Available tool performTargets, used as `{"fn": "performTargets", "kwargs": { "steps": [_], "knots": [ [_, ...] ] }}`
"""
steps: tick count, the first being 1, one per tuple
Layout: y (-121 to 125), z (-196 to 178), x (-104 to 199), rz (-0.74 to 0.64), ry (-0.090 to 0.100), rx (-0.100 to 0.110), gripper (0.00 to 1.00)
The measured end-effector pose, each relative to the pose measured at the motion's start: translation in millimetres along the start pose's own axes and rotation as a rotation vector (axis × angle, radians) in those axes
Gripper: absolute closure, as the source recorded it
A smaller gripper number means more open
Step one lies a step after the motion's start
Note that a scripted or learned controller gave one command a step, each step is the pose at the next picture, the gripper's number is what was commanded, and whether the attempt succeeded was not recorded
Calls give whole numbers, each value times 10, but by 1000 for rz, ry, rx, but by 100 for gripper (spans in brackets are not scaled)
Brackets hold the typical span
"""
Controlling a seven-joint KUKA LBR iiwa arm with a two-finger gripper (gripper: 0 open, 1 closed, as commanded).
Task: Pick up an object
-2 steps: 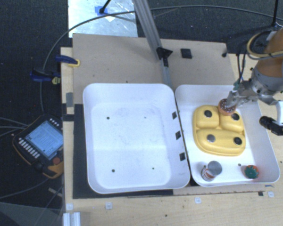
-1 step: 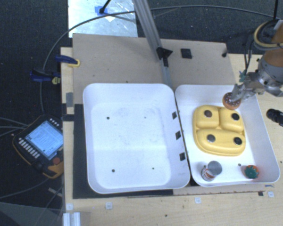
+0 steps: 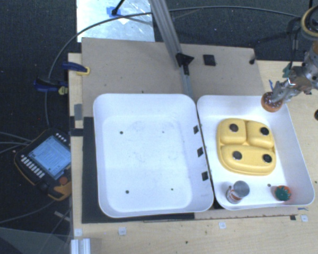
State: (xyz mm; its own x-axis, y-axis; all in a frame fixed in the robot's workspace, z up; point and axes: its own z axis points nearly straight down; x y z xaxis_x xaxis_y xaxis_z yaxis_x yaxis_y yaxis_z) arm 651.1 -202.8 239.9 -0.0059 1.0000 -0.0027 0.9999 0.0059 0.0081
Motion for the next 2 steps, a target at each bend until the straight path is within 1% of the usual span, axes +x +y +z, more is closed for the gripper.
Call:
{"fn": "performTargets", "kwargs": {
  "steps": [1, 2],
  "knots": [
    [17, -354, 1, -1, 1, 2, 100],
    [-72, -190, 561, -3, 4, 8, 100]
  ]
}}
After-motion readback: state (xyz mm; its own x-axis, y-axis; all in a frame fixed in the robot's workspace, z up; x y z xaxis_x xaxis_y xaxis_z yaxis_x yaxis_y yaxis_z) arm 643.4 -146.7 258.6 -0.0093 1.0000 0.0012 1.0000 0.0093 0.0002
